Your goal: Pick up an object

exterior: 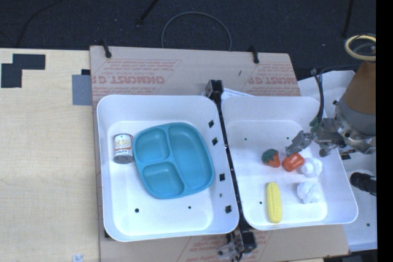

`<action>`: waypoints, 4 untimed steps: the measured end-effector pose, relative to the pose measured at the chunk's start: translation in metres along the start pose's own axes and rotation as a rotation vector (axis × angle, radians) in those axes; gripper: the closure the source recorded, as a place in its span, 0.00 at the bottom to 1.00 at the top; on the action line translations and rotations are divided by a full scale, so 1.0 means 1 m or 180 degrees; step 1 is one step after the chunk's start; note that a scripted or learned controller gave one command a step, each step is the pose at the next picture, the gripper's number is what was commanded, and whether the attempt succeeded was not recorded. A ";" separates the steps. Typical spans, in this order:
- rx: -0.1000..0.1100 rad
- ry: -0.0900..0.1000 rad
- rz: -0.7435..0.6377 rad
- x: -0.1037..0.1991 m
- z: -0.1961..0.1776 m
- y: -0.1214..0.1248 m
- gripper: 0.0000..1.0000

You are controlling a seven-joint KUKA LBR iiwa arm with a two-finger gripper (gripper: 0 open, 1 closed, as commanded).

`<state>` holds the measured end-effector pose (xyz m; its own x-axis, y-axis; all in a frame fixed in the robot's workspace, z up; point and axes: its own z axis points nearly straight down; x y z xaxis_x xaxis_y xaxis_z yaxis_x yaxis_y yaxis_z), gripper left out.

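My gripper (307, 144) hangs over the right bin (258, 116), near its right side, with the grey arm and its orange band behind it at the frame's right. Just below and to its left lies an orange-red toy vegetable (293, 162). Beside that lies a red toy with a green top (271, 157). A yellow corn cob (274, 202) rests near the bin's front wall. Two white crumpled pieces (310, 180) lie to the right of the vegetables. Nothing can be seen held in the gripper.
The left bin (116, 113) holds a blue divided plate (173, 159) and a small can (123, 148) at the plate's left. A black divider (222, 150) runs between the bins. Cardboard lies under both bins, and cables hang by the arm.
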<state>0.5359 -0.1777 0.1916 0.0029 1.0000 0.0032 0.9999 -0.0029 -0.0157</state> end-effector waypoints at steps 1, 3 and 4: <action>-0.0041 -0.0007 -0.0008 0.000 -0.008 0.003 0.00; -0.0041 -0.0004 -0.0008 0.007 0.080 0.001 0.00; -0.0040 -0.0007 -0.0003 0.008 0.104 0.001 0.00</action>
<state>0.5357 -0.1695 0.0875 0.0021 1.0000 0.0012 1.0000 -0.0020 -0.0031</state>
